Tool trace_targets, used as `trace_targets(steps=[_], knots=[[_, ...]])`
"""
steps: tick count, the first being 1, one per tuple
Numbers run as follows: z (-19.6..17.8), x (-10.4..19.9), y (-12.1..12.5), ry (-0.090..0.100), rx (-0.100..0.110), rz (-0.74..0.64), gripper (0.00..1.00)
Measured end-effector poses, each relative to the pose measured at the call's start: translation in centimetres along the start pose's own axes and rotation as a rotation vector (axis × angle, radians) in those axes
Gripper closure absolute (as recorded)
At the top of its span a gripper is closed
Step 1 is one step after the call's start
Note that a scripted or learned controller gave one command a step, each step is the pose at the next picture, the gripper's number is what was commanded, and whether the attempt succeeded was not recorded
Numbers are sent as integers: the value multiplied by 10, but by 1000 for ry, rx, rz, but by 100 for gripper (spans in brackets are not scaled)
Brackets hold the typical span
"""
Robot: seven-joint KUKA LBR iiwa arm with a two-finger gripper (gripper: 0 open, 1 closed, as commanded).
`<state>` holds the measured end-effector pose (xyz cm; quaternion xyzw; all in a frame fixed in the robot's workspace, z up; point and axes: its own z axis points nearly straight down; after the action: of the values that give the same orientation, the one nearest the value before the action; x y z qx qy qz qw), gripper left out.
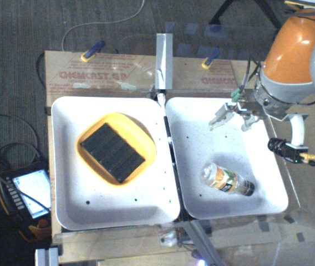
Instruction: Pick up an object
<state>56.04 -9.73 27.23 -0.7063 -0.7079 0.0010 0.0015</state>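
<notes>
One bottle lying on its side, near end of the right bin. Light, smooth, likely to roll; best pinched across the body, not the cap. One gripper above the far end, jaws spread, holding nothing. One yellow sponge in the left bin. Two bins.

White bins, yellow dish under a black ribbed pad, clear bottle with orange-and-green label and dark cap, silver gripper, orange arm band
</notes>
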Motion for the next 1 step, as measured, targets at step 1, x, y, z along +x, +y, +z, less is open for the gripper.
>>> trace_targets(steps=[1], knots=[[178,-16,-29,-1,-8,-67,0]])
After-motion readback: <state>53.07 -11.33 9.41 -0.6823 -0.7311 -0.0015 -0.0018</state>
